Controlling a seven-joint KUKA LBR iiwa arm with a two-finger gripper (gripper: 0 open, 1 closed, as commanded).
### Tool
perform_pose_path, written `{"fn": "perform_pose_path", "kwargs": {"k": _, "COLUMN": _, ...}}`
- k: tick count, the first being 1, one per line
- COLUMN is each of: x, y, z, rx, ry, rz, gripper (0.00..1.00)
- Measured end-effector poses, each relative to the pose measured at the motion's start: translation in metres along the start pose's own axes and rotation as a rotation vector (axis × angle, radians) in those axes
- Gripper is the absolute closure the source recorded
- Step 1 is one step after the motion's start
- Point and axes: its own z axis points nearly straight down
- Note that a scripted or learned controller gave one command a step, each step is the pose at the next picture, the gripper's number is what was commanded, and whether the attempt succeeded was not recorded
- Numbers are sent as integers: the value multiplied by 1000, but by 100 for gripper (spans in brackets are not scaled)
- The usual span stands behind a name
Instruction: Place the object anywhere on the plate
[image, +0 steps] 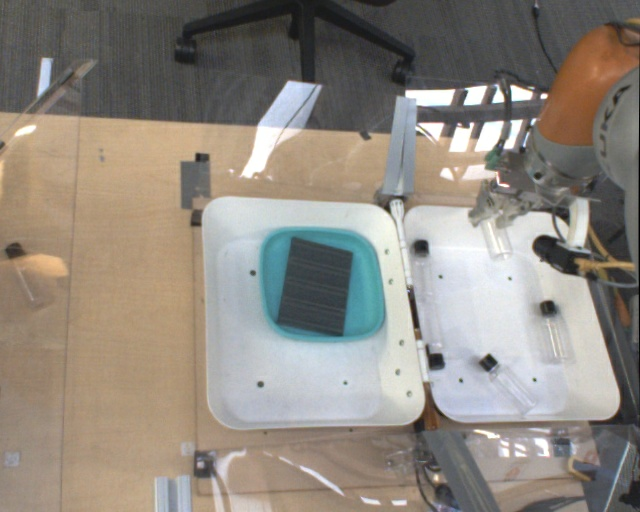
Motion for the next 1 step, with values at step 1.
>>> {"fn": "perform_pose_path", "kwargs": {"k": 1, "x": 0, "y": 0, "z": 0, "rx": 0, "ry": 0, "rz": 0, "gripper": 0}}
